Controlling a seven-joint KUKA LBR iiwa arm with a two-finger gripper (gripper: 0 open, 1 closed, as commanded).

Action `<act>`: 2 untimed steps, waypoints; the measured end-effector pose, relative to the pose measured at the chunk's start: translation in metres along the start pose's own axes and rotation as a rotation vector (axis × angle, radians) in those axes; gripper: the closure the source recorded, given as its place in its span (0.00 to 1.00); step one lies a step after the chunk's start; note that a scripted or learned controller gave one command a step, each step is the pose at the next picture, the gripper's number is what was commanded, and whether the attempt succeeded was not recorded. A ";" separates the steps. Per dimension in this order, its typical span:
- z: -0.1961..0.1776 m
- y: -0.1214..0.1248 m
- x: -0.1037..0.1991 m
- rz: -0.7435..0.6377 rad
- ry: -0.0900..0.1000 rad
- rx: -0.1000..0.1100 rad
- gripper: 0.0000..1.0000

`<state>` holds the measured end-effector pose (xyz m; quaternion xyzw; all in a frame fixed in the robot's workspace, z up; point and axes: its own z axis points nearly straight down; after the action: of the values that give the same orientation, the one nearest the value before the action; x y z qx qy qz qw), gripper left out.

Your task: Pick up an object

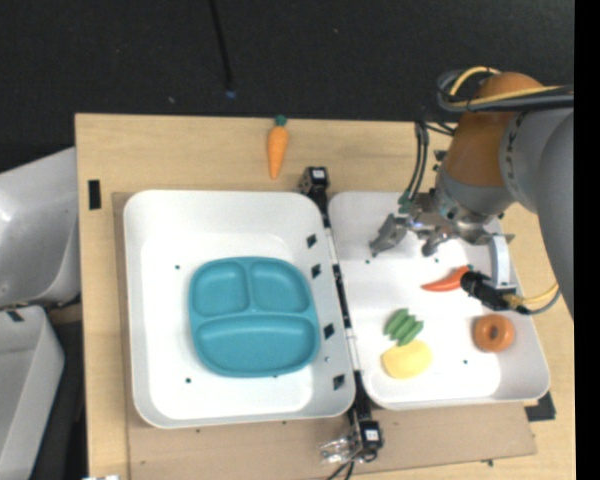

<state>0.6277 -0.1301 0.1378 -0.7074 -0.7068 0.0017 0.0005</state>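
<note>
The grey arm (pixel 500 158) reaches in from the right, its gripper (pixel 412 236) spread open, holding nothing.

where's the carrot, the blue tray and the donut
carrot (pixel 277 148), camera view, on the middle of its orange body, on the bench above the bins
blue tray (pixel 253 315), camera view, on its central divider, in the left bin
donut (pixel 494 333), camera view, on its ring, in the right bin

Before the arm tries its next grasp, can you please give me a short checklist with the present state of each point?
1. Objects lie in the right bin: ok; red pepper, green piece, yellow piece, brown ring.
2. Gripper is over that bin: ok.
3. Gripper holds nothing yet: cannot tell.
4. Objects lie apart: not ok; green and yellow seem to touch.
5. Carrot lies in a bin: not ok; on the bench.
</note>
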 end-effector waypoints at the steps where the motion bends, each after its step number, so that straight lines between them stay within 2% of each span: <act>1: 0.039 0.000 -0.001 0.002 0.000 0.000 0.00; 2: 0.025 0.001 -0.002 0.005 0.000 -0.006 1.00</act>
<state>0.6288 -0.1325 0.1126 -0.7091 -0.7051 -0.0005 -0.0020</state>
